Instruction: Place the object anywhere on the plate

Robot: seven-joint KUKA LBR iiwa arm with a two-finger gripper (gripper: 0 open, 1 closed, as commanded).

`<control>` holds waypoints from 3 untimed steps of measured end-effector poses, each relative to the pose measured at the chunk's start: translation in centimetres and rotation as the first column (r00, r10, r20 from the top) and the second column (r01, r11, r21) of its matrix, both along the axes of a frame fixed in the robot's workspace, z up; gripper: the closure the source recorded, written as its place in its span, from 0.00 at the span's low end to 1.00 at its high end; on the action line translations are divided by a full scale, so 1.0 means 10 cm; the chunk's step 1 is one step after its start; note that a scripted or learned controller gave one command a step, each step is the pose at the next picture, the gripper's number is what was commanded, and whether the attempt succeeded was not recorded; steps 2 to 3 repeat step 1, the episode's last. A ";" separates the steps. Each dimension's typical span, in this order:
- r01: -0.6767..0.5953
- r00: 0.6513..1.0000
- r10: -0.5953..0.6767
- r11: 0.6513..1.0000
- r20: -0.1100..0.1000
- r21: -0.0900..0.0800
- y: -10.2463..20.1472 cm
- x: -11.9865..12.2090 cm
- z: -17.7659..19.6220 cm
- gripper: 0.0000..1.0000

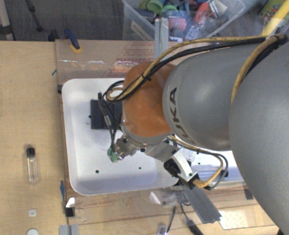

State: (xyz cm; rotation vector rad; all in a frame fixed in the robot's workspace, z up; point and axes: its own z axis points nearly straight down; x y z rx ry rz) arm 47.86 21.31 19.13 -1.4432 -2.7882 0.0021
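Observation:
My gripper (101, 114) shows as a black block over the left white bin (80, 146), sticking out from under the orange wrist band (144, 106). The grey arm covers the middle and right of the camera view, hiding most of the bin floor and the right bin. A small green piece (114, 155) peeks out at the arm's lower edge above the bin floor. Whether it is a loose object or part of the arm is unclear. Nothing is visibly held in the gripper.
A small clear vial (32, 164) lies on the wooden bench left of the bin. A clear tub of colourful toys (183, 6) stands at the back. A blue clip (74, 44) sits near the bin's far left corner. Cables (203, 180) hang under the arm.

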 end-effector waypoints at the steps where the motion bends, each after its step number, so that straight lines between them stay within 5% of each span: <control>1: -0.314 0.949 0.314 0.949 0.005 0.001 -0.07 0.48 0.05 1.00; 3: -0.314 0.949 0.314 0.949 0.005 0.001 -0.07 0.48 0.05 1.00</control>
